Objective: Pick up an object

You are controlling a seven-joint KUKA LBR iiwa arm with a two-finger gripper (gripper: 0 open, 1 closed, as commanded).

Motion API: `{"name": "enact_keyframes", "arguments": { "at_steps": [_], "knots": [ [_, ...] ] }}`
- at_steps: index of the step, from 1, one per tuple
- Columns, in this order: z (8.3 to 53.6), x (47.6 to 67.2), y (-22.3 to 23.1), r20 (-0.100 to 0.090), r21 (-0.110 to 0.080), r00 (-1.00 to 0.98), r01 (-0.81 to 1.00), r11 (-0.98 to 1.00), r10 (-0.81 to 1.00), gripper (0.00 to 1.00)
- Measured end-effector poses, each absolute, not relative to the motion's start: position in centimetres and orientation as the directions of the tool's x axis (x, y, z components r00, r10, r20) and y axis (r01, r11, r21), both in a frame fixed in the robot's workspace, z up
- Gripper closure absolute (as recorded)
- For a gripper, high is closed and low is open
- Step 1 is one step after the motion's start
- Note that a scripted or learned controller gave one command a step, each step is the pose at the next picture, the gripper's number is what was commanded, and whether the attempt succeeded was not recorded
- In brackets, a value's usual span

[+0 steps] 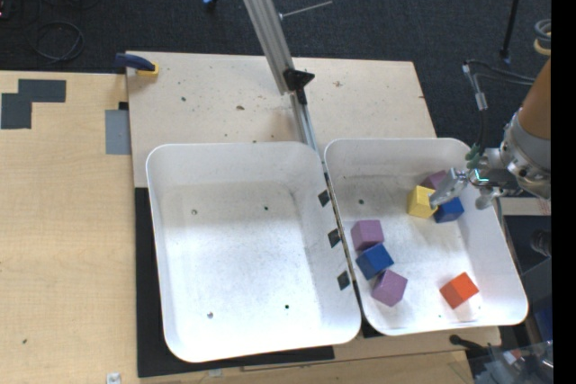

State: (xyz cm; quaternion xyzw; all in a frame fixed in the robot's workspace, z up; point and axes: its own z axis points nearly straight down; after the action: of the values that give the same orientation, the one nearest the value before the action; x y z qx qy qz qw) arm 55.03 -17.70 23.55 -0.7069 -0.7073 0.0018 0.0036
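Right bin (504, 283) holds several small cubes, prob. light, rigid, smooth-faced, best pinched across two flat opposite faces; gripper (457, 186) sits at its far right side, w/ yellow cube (421, 201) just left of the jaws and blue cube (448, 210) right below them, a purple one (438, 181) touching behind. Can't tell if jaws are open or closed. No labels or writing readable.

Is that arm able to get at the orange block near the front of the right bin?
Probably yes. The orange block sits alone near the right bin's front corner, apart from the purple and blue blocks, with nothing over it. The gripper hovers further back by the yellow block.
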Motion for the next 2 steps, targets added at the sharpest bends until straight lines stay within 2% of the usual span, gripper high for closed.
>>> {"name": "enact_keyframes", "arguments": {
  "at_steps": [1, 2],
  "knots": [
    [23.8, 55.1, -17.8, 0.001, -0.003, 0.000, 1.000, 0.000, 1.000, 0.00],
    [18.3, 56.0, -17.7, 0.002, -0.008, 0.000, 1.000, 0.000, 1.000, 0.00]
  ]
}}
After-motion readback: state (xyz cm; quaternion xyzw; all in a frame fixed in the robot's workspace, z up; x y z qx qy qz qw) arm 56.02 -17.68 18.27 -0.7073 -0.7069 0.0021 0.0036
